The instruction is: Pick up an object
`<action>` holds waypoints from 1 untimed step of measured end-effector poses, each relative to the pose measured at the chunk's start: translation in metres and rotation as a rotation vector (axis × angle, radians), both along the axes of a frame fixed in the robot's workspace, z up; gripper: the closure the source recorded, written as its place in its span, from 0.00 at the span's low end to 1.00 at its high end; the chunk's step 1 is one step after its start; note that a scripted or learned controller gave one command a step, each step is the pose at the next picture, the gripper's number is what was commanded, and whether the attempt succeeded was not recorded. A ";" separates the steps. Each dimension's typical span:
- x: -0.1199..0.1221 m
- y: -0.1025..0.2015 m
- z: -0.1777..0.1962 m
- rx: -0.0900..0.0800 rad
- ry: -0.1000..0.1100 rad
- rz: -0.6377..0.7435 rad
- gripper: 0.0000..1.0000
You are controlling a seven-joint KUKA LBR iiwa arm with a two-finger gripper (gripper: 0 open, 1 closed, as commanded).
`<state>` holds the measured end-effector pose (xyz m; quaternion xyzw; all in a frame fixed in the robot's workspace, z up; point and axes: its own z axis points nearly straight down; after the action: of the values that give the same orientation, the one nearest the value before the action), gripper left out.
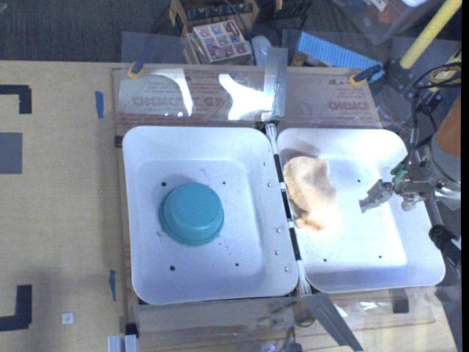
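A teal bowl is showing solid blue-green against the plain white of the left bin, whose floor is carrying small dark dots. In the equally white right bin, a cream-coloured cloth is shading toward pale tan at its lower edge. The worktop is appearing as light wood tone, marked with black angular shapes, a grey square and short strips of blue tape. The grey metal gripper is displaying a small green spot, while the arm is showing orange.

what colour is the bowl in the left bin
The upside-down bowl is teal blue, seen in the camera view.
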<state>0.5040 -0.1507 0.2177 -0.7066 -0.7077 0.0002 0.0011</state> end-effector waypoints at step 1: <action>0.061 0.046 -0.103 -0.001 -0.003 0.103 0.00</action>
<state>0.5651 -0.1045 0.1152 -0.6690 -0.7433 -0.0005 -0.0003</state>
